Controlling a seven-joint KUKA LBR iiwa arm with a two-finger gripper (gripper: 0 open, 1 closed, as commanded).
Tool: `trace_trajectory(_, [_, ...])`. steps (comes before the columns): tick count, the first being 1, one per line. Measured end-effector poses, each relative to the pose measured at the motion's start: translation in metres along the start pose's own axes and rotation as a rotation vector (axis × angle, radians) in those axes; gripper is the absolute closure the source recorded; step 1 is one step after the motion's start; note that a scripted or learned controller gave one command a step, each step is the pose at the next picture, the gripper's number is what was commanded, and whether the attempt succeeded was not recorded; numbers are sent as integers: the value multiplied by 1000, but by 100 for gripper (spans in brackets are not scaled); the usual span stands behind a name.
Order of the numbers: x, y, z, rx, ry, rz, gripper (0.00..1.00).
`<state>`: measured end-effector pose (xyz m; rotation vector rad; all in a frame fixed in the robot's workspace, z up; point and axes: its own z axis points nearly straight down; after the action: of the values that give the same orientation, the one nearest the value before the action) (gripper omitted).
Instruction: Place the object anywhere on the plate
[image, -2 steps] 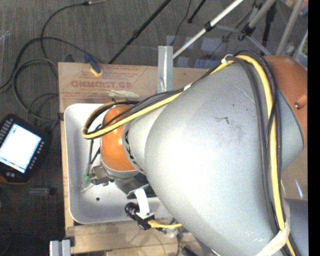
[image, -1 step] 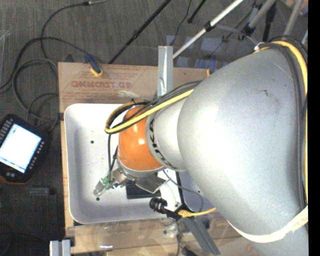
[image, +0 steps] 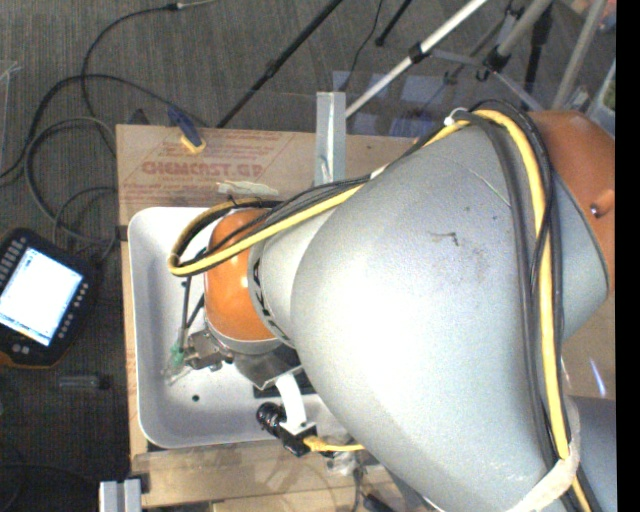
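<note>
We see the grey arm (image: 440, 310) filling most of the right and centre of the frame, its broad body reaching from the right edge down over the left white bin (image: 150, 300). The orange band (image: 232, 285) above the wrist sits over the middle of that bin, and below it the wrist hardware drops toward the bin floor at the lower left. The gripper (image: 195, 358) is there, close above the white floor, but its own mount and the arm hide its working end, so we cannot tell its state. A small greenish bit (image: 178, 352) shows at the gripper's left side, just beside it; we cannot tell what it is or whether it is the object to be placed. We cannot make out a plate under the arm.

A yellow cable (image: 250, 240) and black cables run along the arm from the upper right and loop over the orange band. A brown cardboard sheet (image: 200, 170) with red print lies under the bin's far edge. At the left of the frame, on the grey carpet, a handheld control pendant (image: 40, 298) with a lit screen rests, well apart from the bin.
</note>
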<state>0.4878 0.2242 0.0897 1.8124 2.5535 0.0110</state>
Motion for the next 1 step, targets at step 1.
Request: trace_trajectory(1, [-59, 79, 2, 0, 0, -238, 0])
